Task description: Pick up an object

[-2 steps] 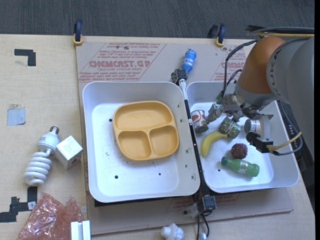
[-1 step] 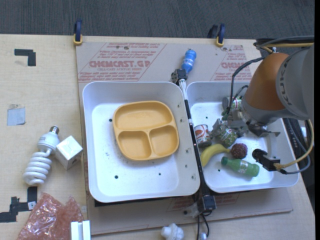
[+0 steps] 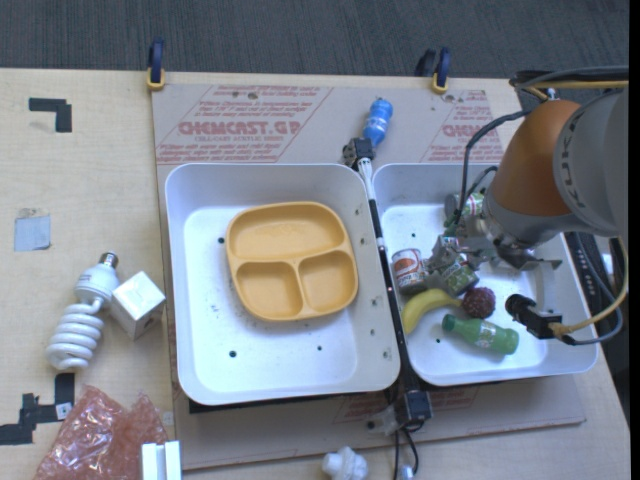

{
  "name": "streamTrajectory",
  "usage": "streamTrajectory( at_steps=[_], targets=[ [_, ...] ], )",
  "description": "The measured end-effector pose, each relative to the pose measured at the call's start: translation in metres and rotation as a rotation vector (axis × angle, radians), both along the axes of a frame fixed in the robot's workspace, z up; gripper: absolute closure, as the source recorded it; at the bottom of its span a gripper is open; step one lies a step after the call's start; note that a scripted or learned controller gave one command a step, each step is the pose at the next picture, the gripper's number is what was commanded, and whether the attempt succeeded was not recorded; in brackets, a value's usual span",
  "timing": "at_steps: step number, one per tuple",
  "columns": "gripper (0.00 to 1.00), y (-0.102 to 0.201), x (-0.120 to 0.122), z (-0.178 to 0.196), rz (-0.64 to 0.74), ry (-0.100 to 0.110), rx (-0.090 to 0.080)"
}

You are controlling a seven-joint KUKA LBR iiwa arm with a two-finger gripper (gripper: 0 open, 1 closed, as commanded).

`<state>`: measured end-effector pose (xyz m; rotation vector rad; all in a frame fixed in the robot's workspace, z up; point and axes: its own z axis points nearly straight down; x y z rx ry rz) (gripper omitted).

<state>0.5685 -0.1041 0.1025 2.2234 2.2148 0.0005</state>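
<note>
A: Nearest us, at the bench's front edge, a small white plastic piece (image 3: 346, 462) lies beside a cable. What matters is in the right bin (image 3: 560, 363).

B: Which thing would you go for?

A: The green bottle (image 3: 482, 334), lying on its side near the bin's front wall, just right of the banana (image 3: 426, 308) and below the dark red ball (image 3: 479, 302).

B: Where is the gripper (image 3: 455, 258)?

A: Low over the clutter in the middle of that bin, by a small can (image 3: 406, 266) and some crumpled wrappers (image 3: 452, 270). Whether it is clenched or released I cannot tell, and I see nothing between its tips.

B: How would the bottle handle?

A: Light and stiff, I judge, but round and smooth, so it may roll or slip. Take it across the middle of the body, not the cap. The banana is softer and would bruise.

B: And the left bin (image 3: 190, 268)?

A: It has a yellow divided tray (image 3: 292, 260), too flat to grip.
</note>
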Motion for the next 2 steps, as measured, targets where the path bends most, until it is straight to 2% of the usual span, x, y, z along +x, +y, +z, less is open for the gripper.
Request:
streamTrajectory(
  at_steps=[1,2],
  targets=[
    [1.00,0.067,0.015,0.105,0.005,0.001,0.001],
    [1.00,0.048,-0.010,0.151,0.003,0.001,0.001]
  ],
)
